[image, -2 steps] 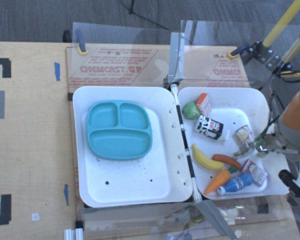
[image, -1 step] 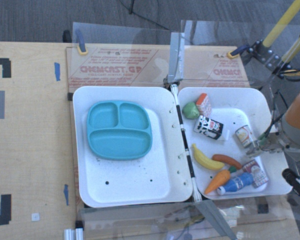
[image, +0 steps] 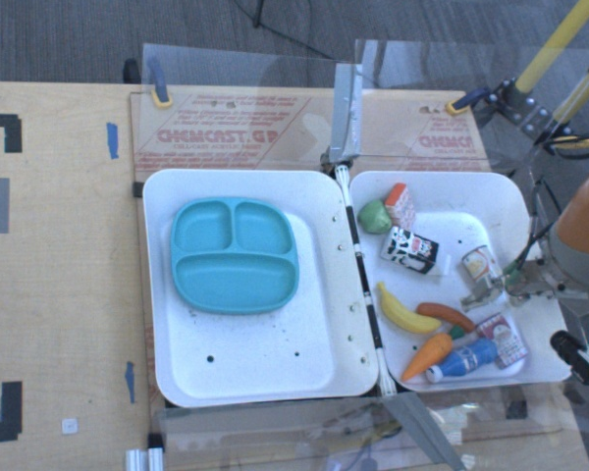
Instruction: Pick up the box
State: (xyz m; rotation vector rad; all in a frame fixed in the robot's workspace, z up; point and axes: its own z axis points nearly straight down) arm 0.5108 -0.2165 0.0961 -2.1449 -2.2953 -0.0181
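A black-and-white patterned cardboard box (image: 409, 250) lies flat and slightly tilted in the upper middle of the shallow white right-hand bin (image: 452, 186). Nothing grips it.

Every other place is given from that box. Just above it stands a small red-and-white carton (image: 401, 204), and up and to the left of it, next to the carton, sits a round green fruit-like toy (image: 375, 217). Below the box lies a yellow plastic banana (image: 403, 312), with a reddish-brown sausage (image: 446, 314) to the banana's right. Further below are an orange plastic carrot (image: 428, 355) and a blue bottle with a white label (image: 467, 358), side by side near the bin's lower edge. A flat packet with red edging (image: 508, 339) lies below and well to the right.

To the right of the box, apart from it, is a small tan jar-shaped item (image: 477, 262). The metal two-finger gripper (image: 495, 288) hangs just below and to the right of that jar, well apart from the box. Whether the gripper is open or closed cannot be told at this angle, and nothing can be seen held in it.

Far to the left of the box, in the shallow white left-hand bin (image: 314, 356), rests a light-blue divided plastic plate (image: 234, 255).
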